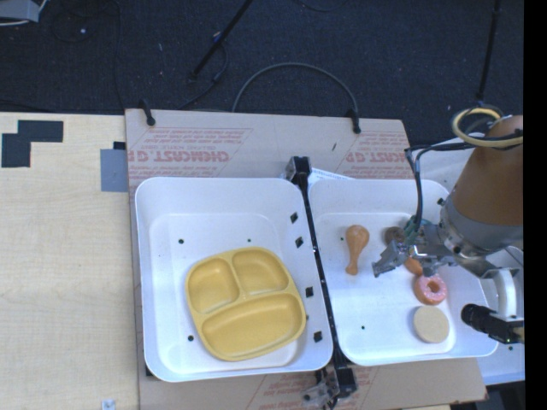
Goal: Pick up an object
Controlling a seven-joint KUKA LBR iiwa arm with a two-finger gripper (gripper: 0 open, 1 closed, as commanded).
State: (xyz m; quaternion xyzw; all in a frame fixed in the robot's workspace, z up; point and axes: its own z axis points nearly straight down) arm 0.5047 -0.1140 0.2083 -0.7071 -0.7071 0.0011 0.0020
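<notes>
- The gripper hangs low in the right bin, beside the drumstick (whether it grips anything, I cannot tell).
- Approach step; next it needs centring, then closing.

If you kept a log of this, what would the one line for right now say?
end effector: low in right bin, grip unclear | nearby: drumstick toy, pink donut, round cookie | left bin: yellow divided tray

One fixed camera stood above the bench and looked down at a slant. Both white bins, the left bin and the right bin, fell whole within its frame at moderate distance. Dark floor lay beyond the bench's far edge.
</notes>
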